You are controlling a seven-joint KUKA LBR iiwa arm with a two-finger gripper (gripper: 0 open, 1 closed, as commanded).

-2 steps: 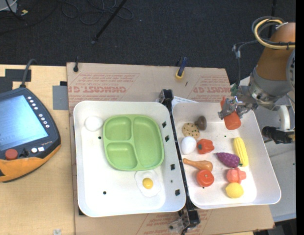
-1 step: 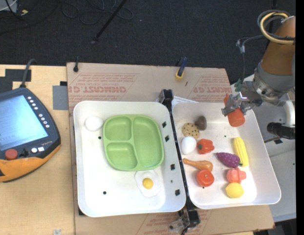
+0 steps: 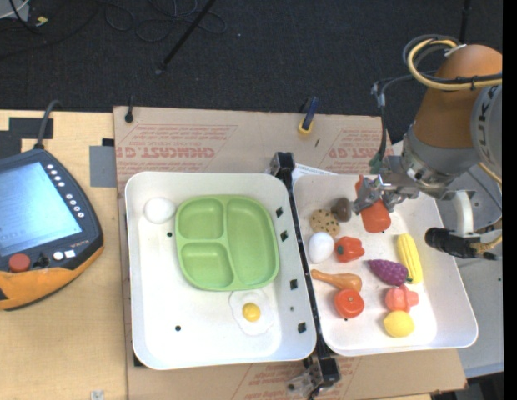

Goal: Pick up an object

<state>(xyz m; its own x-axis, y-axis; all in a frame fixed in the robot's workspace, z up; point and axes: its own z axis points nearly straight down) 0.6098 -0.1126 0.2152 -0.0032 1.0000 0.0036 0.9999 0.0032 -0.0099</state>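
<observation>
My gripper (image 3: 377, 200) hangs over the far part of the right bin (image 3: 459, 323), reaching in from the right. A red-orange toy vegetable (image 3: 375, 217) sits between its fingertips, and the fingers are shut on its top. Just left of it lie a spotted cookie (image 3: 324, 220) and a small brown piece (image 3: 342, 210). Nearer the front of that bin are a white egg (image 3: 321, 246), a red pepper (image 3: 348, 248), a corn cob (image 3: 409, 257), purple grapes (image 3: 388, 270), an orange carrot-like piece (image 3: 335, 279), a tomato (image 3: 349, 303) and a lemon (image 3: 398, 324).
The left bin (image 3: 150, 307) holds a green divided plate (image 3: 227, 242), a white ball (image 3: 158, 210) and a fried egg (image 3: 252, 312). A black divider (image 3: 296, 248) separates the bins. A control pendant (image 3: 37, 219) lies on the bench at the far left.
</observation>
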